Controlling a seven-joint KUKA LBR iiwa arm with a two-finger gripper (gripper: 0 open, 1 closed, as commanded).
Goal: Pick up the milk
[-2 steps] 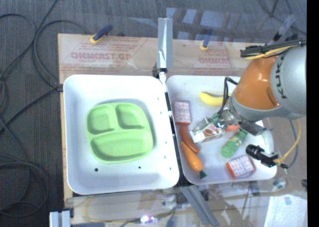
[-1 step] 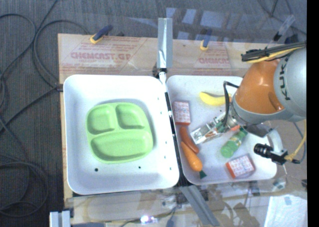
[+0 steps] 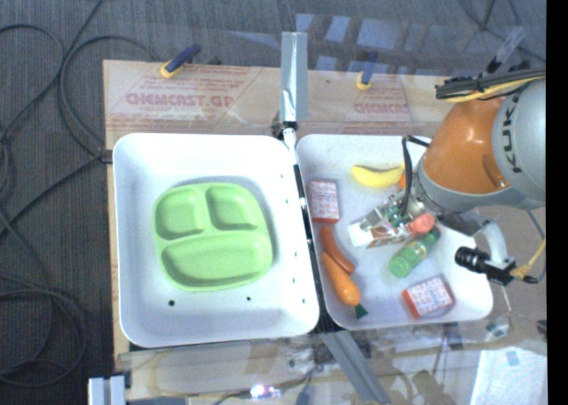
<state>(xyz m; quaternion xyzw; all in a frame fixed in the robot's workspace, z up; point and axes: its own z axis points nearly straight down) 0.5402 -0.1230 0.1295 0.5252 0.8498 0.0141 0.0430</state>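
A white carton with a reddish label, which I take for the milk [image 3: 366,234], lies on its side in the middle of the right bin [image 3: 461,314]. My gripper [image 3: 393,215] reaches in from the right and is low over the carton's right end, touching or nearly touching it. The grey and orange wrist [image 3: 461,163] hides what lies behind the gripper.
The right bin also holds a banana [image 3: 376,174], a small red and white box [image 3: 324,200], a carrot [image 3: 343,277], a green bottle [image 3: 414,254] close beside the gripper and a red box [image 3: 429,297]. A green divided plate [image 3: 213,236] sits in the left bin [image 3: 133,305].
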